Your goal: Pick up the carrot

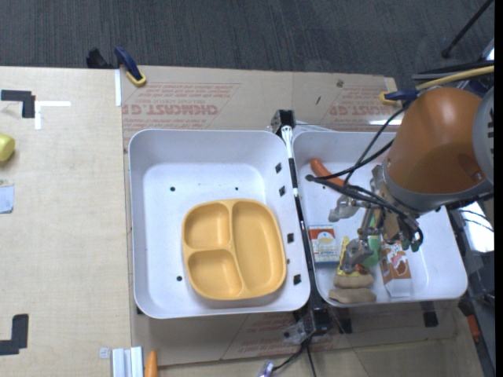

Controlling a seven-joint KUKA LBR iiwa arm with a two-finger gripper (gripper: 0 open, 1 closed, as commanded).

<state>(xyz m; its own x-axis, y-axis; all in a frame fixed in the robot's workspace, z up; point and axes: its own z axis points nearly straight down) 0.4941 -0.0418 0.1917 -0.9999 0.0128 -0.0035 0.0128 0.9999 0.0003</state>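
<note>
— Orange against white: is that the carrot (328, 174) in the right bin (440, 289)?

— Yes, one carrot, lying near that bin's far left corner, partly crossed by a dark cable. Its long axis runs at a slant, from the upper left down toward the right.

— And the gripper (363, 251)?

— It hangs low over the near part of the same bin, above a cluster of small items. The carrot lies up and to the left of it, toward the far wall, apart from it. I judge the coming move has to carry the gripper that way and turn it across the carrot's slant.

— Is it clamped on anything?

— I cannot tell; wires and the wrist clutter that spot, and nothing shows plainly held.

— What else is there to count?

— Two bins side by side. The left bin (149, 234) holds one yellow divided plate (234, 248) with three compartments. In the right bin, besides the carrot, one small white carton (322, 244), one brown bread-like piece (352, 294), and one brown-and-white packet (397, 272). One single arm, reaching in from the right.
</note>
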